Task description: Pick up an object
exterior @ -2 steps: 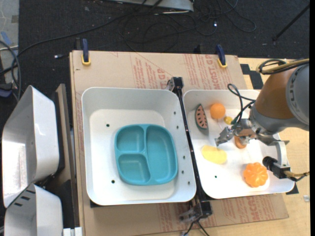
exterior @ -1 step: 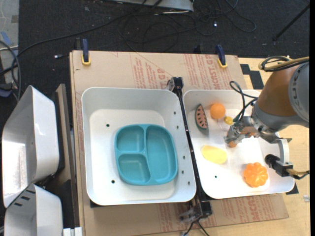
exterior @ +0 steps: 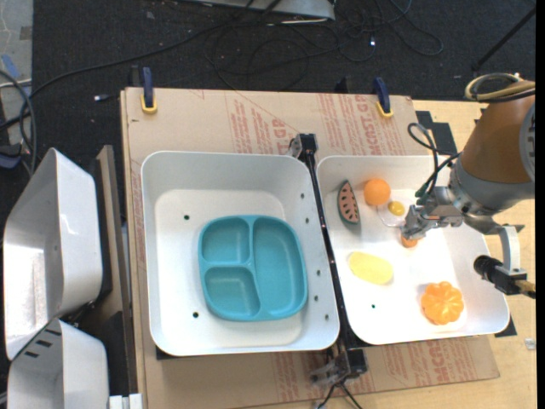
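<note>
The right bin (exterior: 477, 318) holds a watermelon slice (exterior: 347, 204), an orange ball (exterior: 376, 192), a small yellow piece (exterior: 397, 207), a pale yellow lemon-like piece (exterior: 370, 268) and an orange pumpkin-shaped piece (exterior: 442, 303). My gripper (exterior: 412, 231) hangs low in the right bin, just right of the small yellow piece and below the orange ball. A small orange thing (exterior: 410, 242) shows right under its tip; whether it sits between the fingers is unclear. The arm's orange band (exterior: 502, 143) is above it at the right.
The left bin (exterior: 170, 186) holds a teal divided plate (exterior: 253, 267). A black divider bar (exterior: 319, 220) runs between the bins. Cardboard (exterior: 221, 118) lies under both. White containers (exterior: 47, 254) stand at the far left; cables lie on the dark floor behind.
</note>
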